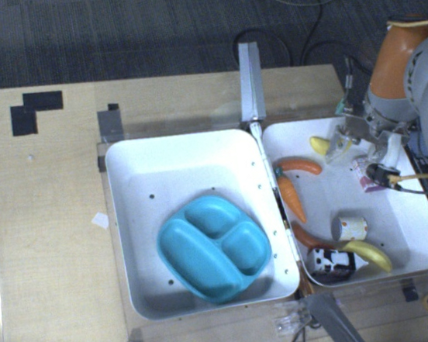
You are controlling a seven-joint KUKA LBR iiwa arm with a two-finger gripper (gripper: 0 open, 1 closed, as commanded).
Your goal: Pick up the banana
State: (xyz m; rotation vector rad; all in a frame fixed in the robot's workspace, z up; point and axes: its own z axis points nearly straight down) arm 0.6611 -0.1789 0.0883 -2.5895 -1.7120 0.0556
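Observation:
The banana (370, 254) lies in the near right part of the right bin (420, 219), yellow and curved, with one end beside a small can (352, 226). The gripper (349, 143) hangs at the far side of the same bin, well away from the banana and close to a small yellow fruit (319, 144). The grey arm with its orange band (400, 59) comes in from the right and covers the bin's far right corner. Nothing shows in the gripper's grasp.
An orange sausage (299, 167), a carrot (292, 200) and a reddish-brown piece (306, 235) lie along the right bin's left wall. A black-and-white object (332, 262) sits left of the banana. A blue divided plate (214, 246) rests in the left bin (138, 215).

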